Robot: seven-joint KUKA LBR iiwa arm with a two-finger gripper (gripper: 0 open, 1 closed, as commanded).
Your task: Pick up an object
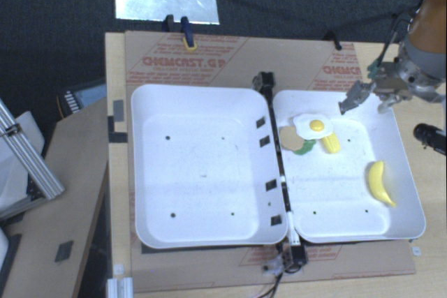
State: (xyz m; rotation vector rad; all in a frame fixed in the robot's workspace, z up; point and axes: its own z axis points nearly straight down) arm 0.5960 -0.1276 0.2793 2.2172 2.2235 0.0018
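The robot's grey metal gripper (369, 100) hangs over the far right corner of the right white plastic bin (405, 171). Its two fingers (349, 102) are spread apart, and nothing sits between them. So the gripper is open and holds no toy. Behind it, the grey arm with its orange band (427, 23) comes in from the right side.

Inside the right bin, near its far left part, lies a toy fried egg, white with a round yellow middle (312, 125). It is a little way from the gripper, toward the bin's dividing side. Touching the egg on its near right side is a small yellow piece that looks like corn (332, 144). On the egg's near left side is a flat round tan piece (290, 138), with a bit of something green (304, 148) peeking out by it. I cannot tell what the green bit is.

Well apart from the egg, near the right wall of the right bin, lies a yellow toy banana (380, 184).

The left white plastic bin (140, 150) sits just beside the right bin, and black clips (265, 123) run down the line where they meet.

Both bins rest on a brown cardboard sheet with red letters (209, 56), which lies on the tabletop (84, 143).
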